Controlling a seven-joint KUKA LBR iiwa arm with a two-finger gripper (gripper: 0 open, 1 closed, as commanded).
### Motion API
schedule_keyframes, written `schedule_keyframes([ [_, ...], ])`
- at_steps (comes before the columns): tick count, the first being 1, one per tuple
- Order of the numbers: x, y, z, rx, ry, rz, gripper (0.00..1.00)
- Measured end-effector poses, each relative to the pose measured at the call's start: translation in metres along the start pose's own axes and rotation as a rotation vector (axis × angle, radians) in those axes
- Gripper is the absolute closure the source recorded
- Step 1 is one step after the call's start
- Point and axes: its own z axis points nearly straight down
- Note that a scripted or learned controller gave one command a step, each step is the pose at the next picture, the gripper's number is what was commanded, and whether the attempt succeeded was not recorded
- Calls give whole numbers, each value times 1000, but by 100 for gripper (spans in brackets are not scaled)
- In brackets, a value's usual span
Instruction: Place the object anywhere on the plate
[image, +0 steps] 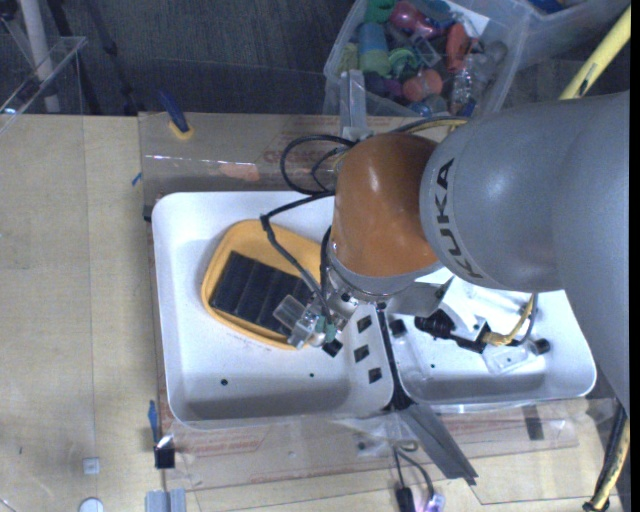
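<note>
A yellow plate (225, 262) lies tilted in the left white bin (190, 370). A black ribbed rectangular object (255, 285) rests flat on the plate, covering most of its middle. My gripper (303, 322) hangs at the plate's lower right rim, right at the near right corner of the black object. The orange band and grey wrist above it hide the plate's right edge.
The grey arm covers much of the right bin (560, 375) and the divider between the bins. A clear box of coloured toys (420, 50) stands behind the bins. A blue clip (178, 125) sits at the back left of the bench.
</note>
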Motion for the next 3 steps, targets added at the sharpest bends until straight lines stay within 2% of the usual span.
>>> schedule_keyframes([
  [1,-62,53,-44,-4,-5,-104,100],
  [2,-42,42,2,-2,-2,-201,100],
  [3,-42,42,2,-3,-3,-200,0],
])
